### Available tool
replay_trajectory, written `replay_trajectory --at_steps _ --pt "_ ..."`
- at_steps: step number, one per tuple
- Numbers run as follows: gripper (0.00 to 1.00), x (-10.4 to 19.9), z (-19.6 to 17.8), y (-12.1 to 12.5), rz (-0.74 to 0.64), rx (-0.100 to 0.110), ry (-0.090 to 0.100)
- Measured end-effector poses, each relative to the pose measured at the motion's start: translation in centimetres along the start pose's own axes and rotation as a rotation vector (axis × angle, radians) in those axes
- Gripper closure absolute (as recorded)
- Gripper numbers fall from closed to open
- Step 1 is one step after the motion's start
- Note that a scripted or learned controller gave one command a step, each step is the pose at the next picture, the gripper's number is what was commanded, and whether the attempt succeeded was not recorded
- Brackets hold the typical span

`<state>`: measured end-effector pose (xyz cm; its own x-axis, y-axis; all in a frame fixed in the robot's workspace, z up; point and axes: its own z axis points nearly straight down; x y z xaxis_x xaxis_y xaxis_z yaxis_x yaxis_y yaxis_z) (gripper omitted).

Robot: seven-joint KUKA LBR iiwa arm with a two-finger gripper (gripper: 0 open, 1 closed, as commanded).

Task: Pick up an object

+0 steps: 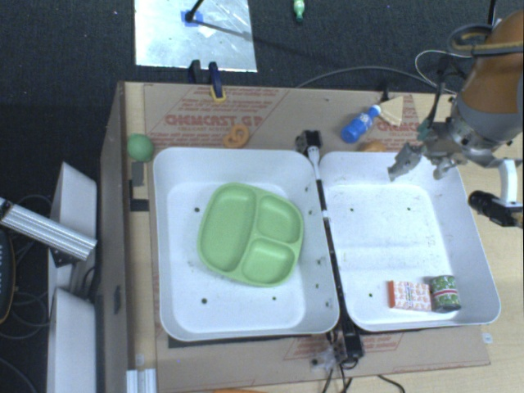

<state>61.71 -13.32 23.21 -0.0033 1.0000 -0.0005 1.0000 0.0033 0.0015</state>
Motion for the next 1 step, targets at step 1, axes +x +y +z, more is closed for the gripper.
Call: replay_trajectory --at_steps 1 --pt "0.00 -0.26 14.78 0.92 0.002 -0.001 0.000"
